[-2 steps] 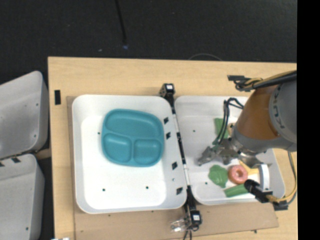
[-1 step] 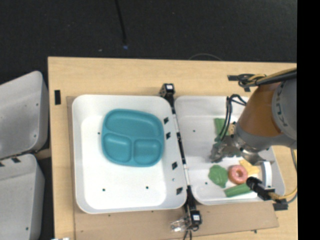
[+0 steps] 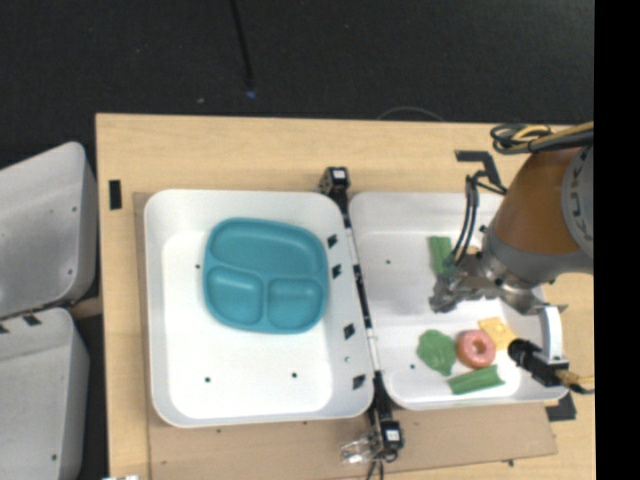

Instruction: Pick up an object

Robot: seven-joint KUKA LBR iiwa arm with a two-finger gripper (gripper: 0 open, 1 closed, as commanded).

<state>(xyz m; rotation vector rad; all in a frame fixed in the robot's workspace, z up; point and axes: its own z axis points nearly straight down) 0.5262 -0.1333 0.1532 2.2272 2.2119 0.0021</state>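
You have two white bins side by side on the wooden surface (image 3: 120, 158). The left bin (image 3: 170, 368) holds a teal divided plate (image 3: 266, 274), three compartments, lying flat toward the bin's upper middle. The right bin (image 3: 395, 238) carries the small things you could pick. Near its lower right you see a pink ring-shaped piece like a doughnut (image 3: 476, 347), with a rounded green leafy piece (image 3: 436, 351) just beside it on its left, a long green piece (image 3: 474, 380) just below it, and a yellow piece (image 3: 494, 328) touching or nearly touching it at its upper right. A further green piece (image 3: 440, 252) lies higher in the bin, partly hidden by the arm's cabling.

The gripper (image 3: 447, 298) sits low over the middle of the right bin, between the upper green piece and the cluster. It is dark and blurred, so you cannot tell how it is set, and no object shows in it
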